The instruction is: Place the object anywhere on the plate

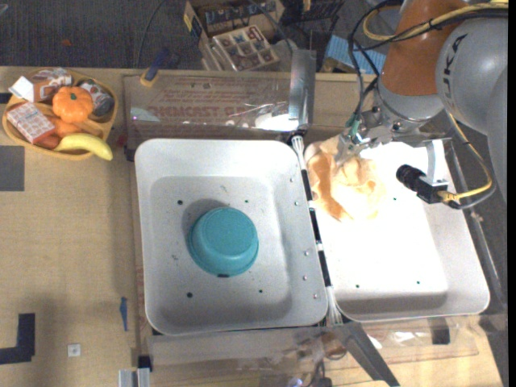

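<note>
Orange cloth [348, 185] hangs bunched from my gripper [352, 145], pinched at its top, upper middle of the right bin [419, 285]; teal plate [224, 241] waits in the left bin [161, 176], so it needs carrying left.

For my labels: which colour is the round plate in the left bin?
Teal round plate, seen in the camera view.

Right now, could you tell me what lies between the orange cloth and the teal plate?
In the camera view, the cloth and plate are separated by bare left-bin floor and the two bins' adjoining rims.
</note>
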Available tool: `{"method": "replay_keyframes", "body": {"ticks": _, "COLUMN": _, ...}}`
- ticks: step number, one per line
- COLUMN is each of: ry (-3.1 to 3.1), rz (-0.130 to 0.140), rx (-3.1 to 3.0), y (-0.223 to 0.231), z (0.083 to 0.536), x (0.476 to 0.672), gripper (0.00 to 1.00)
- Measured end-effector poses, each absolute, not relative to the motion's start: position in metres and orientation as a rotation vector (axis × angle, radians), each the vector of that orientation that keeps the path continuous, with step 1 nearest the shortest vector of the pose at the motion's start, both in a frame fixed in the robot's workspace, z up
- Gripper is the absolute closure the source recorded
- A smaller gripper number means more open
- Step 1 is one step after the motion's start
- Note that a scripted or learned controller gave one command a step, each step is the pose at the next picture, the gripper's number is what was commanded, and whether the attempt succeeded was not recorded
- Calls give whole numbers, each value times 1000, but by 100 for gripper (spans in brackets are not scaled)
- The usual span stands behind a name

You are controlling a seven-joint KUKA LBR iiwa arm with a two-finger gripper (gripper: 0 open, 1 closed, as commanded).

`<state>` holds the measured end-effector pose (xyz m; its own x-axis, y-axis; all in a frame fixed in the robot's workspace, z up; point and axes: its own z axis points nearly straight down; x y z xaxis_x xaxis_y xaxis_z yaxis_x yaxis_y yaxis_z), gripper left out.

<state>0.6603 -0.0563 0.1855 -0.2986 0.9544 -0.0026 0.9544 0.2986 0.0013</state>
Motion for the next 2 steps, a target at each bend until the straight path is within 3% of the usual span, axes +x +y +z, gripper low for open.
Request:
{"method": "replay_keyframes", "body": {"ticks": 1, "ry": 2528, "rz": 2, "rx": 1858, "y": -57, "z": 226, "x": 661, "gripper": 100}}
{"method": "replay_keyframes", "body": {"ticks": 2, "ry": 2848, "rz": 1, "rx": 1325, "y": -17, "z": 231, "x": 634, "gripper": 100}}
